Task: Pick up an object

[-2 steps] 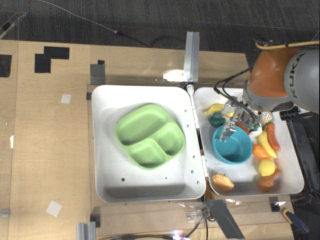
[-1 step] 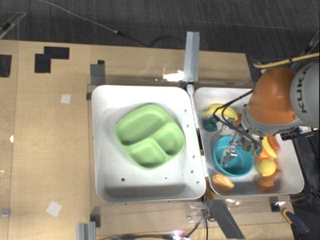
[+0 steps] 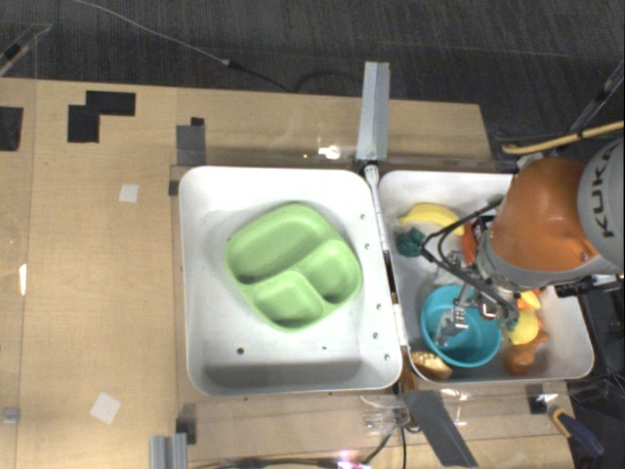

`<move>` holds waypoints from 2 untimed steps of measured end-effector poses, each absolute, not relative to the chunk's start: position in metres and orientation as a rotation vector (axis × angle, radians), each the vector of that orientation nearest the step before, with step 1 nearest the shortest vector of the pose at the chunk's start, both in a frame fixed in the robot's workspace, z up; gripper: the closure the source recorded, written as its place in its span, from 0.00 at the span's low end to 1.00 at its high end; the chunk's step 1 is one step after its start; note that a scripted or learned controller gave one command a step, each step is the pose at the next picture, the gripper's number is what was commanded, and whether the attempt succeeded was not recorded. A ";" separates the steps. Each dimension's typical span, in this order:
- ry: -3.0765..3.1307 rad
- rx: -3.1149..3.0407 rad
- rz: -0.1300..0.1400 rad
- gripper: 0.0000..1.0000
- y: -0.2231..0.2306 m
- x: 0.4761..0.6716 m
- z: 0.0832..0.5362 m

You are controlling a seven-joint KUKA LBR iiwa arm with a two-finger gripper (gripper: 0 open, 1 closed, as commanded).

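Camera view: tool over blue bowl.

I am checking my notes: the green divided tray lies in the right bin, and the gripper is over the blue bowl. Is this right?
Not quite. The camera view shows the green divided tray in the left bin. The gripper is over the blue bowl in the right bin, as you wrote.

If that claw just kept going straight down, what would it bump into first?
Most likely the blue bowl: the gripper hangs right over its inside. From this slanted view the gap between them is hard to judge.
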State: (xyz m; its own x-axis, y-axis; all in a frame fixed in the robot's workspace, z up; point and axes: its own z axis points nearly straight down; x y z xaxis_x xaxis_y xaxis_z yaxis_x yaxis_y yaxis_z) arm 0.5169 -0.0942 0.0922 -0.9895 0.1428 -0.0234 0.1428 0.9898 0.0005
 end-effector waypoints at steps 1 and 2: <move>3.110 0.026 -0.010 0.00 -0.091 0.496 0.093; 3.125 -0.213 0.000 0.00 -0.081 0.539 0.109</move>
State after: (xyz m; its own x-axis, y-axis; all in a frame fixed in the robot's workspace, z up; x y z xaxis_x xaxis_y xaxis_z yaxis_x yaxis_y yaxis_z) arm 0.5386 -0.0814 0.1090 -0.9907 -0.1355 -0.0093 -0.1355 0.9908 -0.0007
